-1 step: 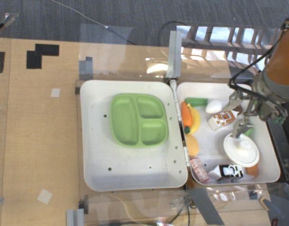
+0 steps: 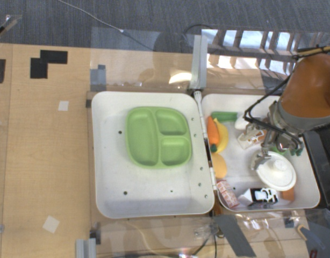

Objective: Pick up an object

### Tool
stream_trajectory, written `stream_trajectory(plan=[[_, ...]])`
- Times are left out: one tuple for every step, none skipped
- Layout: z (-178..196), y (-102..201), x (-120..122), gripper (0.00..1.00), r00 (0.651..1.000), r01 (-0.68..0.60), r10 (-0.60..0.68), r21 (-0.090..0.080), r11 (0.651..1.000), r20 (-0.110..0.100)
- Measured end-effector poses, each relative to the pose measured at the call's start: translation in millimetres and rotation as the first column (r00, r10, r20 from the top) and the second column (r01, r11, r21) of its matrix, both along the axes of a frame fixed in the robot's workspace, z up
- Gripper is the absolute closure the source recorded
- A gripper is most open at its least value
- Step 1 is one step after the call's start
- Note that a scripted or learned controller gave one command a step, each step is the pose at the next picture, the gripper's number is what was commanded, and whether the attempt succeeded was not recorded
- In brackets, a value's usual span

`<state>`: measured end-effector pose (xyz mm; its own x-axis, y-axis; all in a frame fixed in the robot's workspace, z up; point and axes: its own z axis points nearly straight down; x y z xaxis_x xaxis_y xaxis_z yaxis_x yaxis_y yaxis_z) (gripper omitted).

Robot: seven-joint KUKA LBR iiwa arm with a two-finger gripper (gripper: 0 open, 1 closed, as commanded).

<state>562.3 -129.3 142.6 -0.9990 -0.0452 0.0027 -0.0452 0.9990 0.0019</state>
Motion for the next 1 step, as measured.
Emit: stream_trajectory(plan=[[-51.8,48.5,66.9,0.00,0.999,0.030,-0.030,-0.003,1.000,0.021]])
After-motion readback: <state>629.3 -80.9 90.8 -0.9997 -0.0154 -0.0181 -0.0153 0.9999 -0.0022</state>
